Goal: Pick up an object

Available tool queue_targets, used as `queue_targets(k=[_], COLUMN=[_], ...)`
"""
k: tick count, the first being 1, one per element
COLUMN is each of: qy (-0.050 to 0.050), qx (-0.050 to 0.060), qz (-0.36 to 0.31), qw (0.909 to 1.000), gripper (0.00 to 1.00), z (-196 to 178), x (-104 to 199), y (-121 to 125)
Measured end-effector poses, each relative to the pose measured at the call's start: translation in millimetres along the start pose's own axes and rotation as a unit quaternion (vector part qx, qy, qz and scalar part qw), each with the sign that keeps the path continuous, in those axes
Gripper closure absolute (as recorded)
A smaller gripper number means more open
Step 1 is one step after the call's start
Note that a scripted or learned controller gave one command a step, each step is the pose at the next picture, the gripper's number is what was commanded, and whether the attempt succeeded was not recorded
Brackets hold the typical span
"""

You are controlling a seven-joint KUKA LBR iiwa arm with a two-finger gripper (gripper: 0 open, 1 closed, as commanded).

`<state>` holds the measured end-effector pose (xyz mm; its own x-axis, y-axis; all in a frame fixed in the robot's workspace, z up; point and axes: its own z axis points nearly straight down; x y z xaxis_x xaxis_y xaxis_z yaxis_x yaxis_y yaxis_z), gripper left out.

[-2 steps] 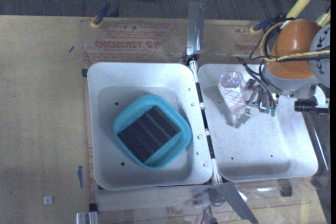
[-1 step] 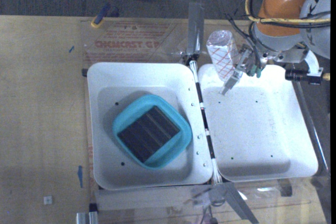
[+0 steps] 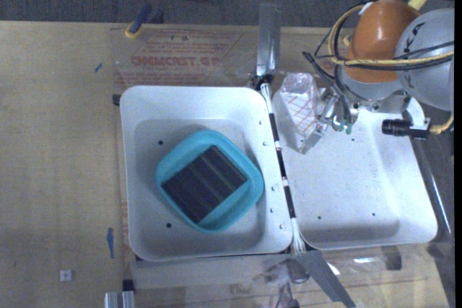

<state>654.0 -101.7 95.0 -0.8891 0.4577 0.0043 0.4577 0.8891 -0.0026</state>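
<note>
Grey rounded KUKA robot arm (image 3: 433, 61) wearing a glossy orange band (image 3: 381, 29), yellow and black cables (image 3: 345, 47) looping around it

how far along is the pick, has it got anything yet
Looks partly done: a clear plastic container with a red grid pattern sits tilted at the gripper, over the right white bin's upper left corner, seemingly raised. Whether it is truly gripped I cannot tell. The blue square dish holding a dark ridged block lies untouched in the left white bin.

Even overhead light, soft shadows, slight blur, mild glare
</note>
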Motion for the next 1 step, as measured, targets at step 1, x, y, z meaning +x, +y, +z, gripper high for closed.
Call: queue_targets(k=[1], qy=[-0.005], qx=[-0.003], qz=[0.097], qw=[0.9953], gripper=[1.0], z=[-90.7], x=[24.1], y=[59.5])
